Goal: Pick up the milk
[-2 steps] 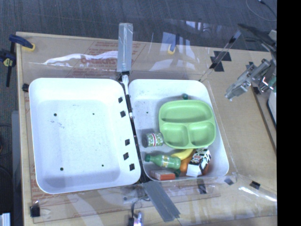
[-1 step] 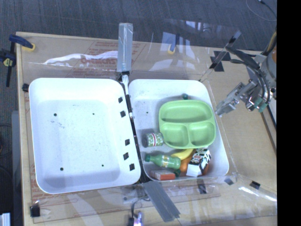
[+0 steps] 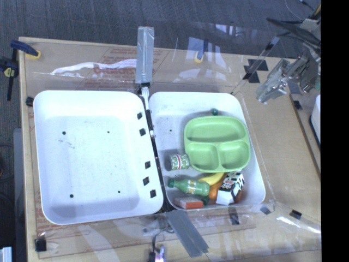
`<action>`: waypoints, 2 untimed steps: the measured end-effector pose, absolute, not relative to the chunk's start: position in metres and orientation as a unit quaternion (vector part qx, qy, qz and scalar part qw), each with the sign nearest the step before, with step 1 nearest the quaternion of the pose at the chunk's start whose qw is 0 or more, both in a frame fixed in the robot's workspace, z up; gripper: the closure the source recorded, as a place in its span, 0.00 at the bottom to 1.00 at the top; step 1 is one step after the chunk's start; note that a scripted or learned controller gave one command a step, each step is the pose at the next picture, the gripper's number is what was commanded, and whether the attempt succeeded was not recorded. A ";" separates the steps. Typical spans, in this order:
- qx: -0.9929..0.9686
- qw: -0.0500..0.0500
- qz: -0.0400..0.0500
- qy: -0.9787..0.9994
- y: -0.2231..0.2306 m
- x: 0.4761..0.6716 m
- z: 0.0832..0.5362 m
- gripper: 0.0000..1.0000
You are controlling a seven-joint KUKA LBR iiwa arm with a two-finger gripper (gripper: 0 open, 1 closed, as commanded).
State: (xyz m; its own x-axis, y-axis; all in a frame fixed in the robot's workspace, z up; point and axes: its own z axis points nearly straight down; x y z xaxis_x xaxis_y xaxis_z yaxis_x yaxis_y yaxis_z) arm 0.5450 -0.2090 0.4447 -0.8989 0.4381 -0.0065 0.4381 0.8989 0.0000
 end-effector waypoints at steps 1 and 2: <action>0.085 0.002 -0.001 0.996 -0.210 0.507 0.328 1.00; 0.140 0.002 -0.001 0.990 -0.211 0.531 0.339 1.00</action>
